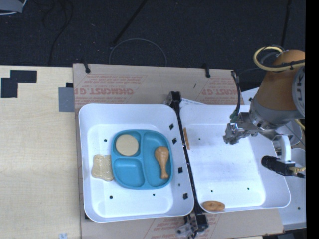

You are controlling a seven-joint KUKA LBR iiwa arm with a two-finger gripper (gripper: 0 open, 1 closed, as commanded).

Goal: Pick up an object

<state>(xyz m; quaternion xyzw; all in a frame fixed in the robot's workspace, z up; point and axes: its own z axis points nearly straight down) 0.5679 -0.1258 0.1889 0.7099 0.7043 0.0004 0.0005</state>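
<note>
Drumstick (162,162) lies in blue tray (130,176), left bin (94,208), tan disc (126,145) at its ten o'clock. Gripper (232,135) hangs over right bin (249,193) toward two o'clock, small and blurred; cannot tell its jaw state.

The cardboard sheet (149,81) under the two bins carries red printing. Along its far strip, at about 12 o'clock from the left bin (99,118), the lettering stands upside down and mirrored from this view; it seems to read something like "CHEMCAST GP", though the letters are not sure. A second, like print sits toward 1 o'clock, above the right bin (276,200), partly cut off. More red print shows at 6 o'clock, too small to read.
</note>
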